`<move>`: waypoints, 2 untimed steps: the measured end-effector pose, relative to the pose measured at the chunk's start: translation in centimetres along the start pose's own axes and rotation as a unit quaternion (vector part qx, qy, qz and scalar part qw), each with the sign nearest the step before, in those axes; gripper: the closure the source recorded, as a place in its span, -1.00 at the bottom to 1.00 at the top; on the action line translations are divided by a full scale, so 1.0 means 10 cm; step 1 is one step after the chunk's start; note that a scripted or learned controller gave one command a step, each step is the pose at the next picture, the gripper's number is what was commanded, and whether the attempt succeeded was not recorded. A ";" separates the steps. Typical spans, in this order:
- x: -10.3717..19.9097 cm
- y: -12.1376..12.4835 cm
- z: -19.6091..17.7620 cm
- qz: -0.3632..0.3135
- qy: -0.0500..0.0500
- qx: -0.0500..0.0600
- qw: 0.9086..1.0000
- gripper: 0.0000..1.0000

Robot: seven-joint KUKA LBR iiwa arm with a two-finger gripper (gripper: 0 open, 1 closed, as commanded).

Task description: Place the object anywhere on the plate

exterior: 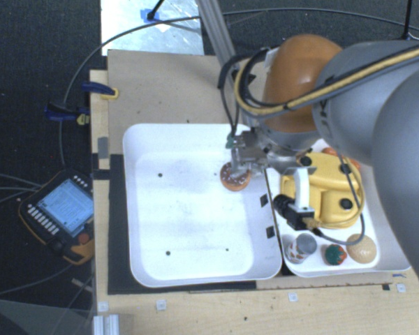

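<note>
A small brown round object (pixel 234 179) with a pale ring pattern sits at the tip of my gripper (pixel 239 167), over the right side of the left white bin (pixel 188 257). The gripper fingers reach down onto its top edge and look shut on it. The grey arm with its orange band (pixel 300 61) comes in from the right and covers much of the right bin. A yellow, plate-like item (pixel 332 187) lies in the right bin, partly under the arm and cables.
Along the right bin's front edge (pixel 335 271) lie a small cup (pixel 304 246), a green-and-red ball (pixel 334 255) and a beige ball (pixel 362 250). A teach pendant (pixel 59 211) lies left of the bench. Cables hang near the wrist.
</note>
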State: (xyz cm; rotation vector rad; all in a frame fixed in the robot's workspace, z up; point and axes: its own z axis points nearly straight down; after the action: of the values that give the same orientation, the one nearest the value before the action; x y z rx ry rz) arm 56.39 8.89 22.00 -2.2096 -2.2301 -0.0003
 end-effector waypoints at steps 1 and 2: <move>0.25 -0.08 0.05 0.001 0.000 0.000 1.000 1.00; 0.24 -0.05 -0.12 0.002 0.000 -0.002 1.000 1.00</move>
State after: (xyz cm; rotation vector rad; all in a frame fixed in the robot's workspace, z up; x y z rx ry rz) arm 55.88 11.28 23.19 -2.2149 -2.2283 -0.0033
